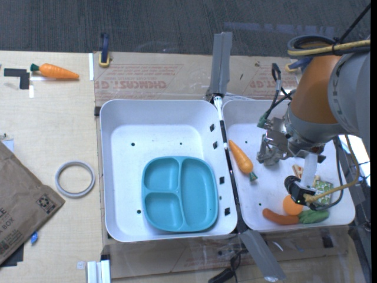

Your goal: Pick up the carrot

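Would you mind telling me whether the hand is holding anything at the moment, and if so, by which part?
Nothing is held. The hand hangs over the right bin, apart from the carrot lying to its left on the bin floor.

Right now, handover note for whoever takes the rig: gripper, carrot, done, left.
Gripper: over the right bin, nothing seen between its fingers; open or shut not readable.
Carrot: lying loose in the right bin near the divider, to the camera's left of the gripper, apart from it.
A second carrot lies on the bench outside the bins, far left.
The blue tray sits in the left bin.
Done: no pick yet.
Left: grasp and lift the carrot.
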{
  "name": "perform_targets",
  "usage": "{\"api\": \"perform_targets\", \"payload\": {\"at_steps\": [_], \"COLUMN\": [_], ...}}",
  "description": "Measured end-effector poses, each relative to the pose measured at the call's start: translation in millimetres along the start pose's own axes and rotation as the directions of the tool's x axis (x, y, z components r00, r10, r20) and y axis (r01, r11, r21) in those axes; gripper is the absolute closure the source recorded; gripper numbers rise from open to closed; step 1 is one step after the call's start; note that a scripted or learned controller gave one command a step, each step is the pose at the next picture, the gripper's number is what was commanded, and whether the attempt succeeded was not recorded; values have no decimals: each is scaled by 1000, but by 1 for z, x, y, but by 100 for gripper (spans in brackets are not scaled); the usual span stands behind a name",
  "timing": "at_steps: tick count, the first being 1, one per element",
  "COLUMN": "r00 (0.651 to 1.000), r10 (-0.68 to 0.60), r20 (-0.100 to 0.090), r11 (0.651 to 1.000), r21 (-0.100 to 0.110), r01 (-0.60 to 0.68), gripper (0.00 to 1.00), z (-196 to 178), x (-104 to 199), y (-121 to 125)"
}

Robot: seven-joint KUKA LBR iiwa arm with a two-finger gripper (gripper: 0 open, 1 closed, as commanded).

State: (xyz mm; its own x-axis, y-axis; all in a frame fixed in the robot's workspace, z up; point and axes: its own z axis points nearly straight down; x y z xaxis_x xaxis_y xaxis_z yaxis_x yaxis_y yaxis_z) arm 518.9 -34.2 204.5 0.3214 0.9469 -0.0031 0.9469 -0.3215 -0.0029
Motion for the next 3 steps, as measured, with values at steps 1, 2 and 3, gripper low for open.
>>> {"api": "perform_targets", "payload": {"at_steps": [1, 2, 3], "r00": [1000, 969, 973], "r10": [0, -247, -232], "r20": [0, -1, -1], "r11": [1000, 969, 973], "r21": [0, 0, -1], "r01": [0, 247, 232], "gripper": [0, 0, 0], "z": [0, 14, 104], "x": [0, -21, -54], "y": [0, 2, 34]}}
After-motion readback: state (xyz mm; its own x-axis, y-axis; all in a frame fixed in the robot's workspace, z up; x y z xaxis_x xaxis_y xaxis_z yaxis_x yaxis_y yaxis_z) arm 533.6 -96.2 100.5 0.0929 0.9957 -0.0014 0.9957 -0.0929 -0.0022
